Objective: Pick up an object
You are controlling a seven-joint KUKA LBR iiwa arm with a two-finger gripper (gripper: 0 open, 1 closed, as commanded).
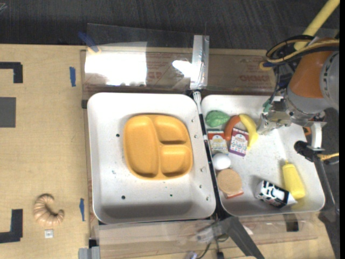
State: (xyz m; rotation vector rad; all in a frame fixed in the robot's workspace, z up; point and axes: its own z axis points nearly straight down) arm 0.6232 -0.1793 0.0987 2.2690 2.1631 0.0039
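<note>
Camera view: 2 white bins (pixel 102 144) on tan bench (pixel 38 155); dark carpet (pixel 161 4) behind

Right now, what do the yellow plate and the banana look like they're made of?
The yellow plate looks like moulded plastic: one even colour, smooth rounded dividers, a soft sheen. The banana is probably toy plastic too, since its yellow is flat and unmarked, though a real one can't be ruled out.

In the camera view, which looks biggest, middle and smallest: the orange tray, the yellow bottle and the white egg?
Largest to smallest, as they look in the camera view:
1. orange tray, by far the biggest
2. yellow bottle
3. white egg
All three sit at about the same depth, so the order is clear.
</note>
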